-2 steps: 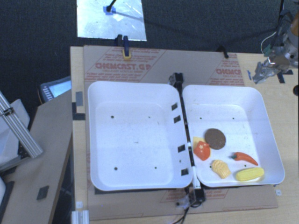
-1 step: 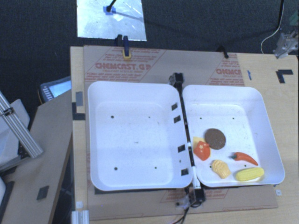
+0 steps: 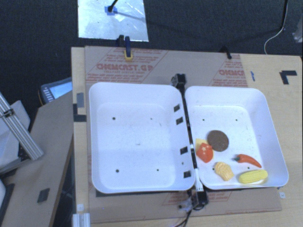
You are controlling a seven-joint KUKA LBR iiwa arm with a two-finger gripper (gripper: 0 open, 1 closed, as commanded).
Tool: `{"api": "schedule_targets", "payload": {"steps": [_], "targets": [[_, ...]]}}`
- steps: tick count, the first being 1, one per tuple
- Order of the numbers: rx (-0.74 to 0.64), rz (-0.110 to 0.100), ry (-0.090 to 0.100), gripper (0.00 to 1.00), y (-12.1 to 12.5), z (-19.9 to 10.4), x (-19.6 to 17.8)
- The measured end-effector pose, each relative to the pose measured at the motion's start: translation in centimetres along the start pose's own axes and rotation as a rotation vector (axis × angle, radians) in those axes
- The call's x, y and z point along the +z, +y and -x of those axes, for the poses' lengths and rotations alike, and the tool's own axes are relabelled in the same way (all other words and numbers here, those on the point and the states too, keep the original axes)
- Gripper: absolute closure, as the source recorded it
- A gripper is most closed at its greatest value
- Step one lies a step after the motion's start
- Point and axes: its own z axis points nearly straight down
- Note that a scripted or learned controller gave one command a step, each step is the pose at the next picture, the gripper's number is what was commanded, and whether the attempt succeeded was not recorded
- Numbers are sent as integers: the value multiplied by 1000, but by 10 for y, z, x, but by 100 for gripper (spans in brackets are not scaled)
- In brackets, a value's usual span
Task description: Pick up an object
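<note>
The right bin (image 3: 255, 98) holds several toy foods near its front. A brown round disc (image 3: 218, 140) lies in the middle. Left of it sits a red and yellow piece (image 3: 204, 151) against the dividing wall. A small yellow ridged piece (image 3: 224, 170) lies closer to the front. A red chili pepper (image 3: 248, 160) rests to the right, with a yellow corn cob (image 3: 253, 176) just in front of it by the front wall.
The left bin (image 3: 99, 96) sits beside the right one, joined by black clips (image 3: 182, 122) along the shared wall. Both rest on a cardboard sheet (image 3: 156, 63) on the wooden bench. A metal plate (image 3: 112, 12) lies beyond the bench.
</note>
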Motion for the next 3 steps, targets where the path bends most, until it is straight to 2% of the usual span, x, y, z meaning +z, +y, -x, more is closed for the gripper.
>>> {"api": "schedule_targets", "payload": {"steps": [1,2,3], "targets": [[-1,-6,2,100,0,0,-34],[5,-23,7,100,-2,0,99],[1,-2,0,100,0,0,14]]}}
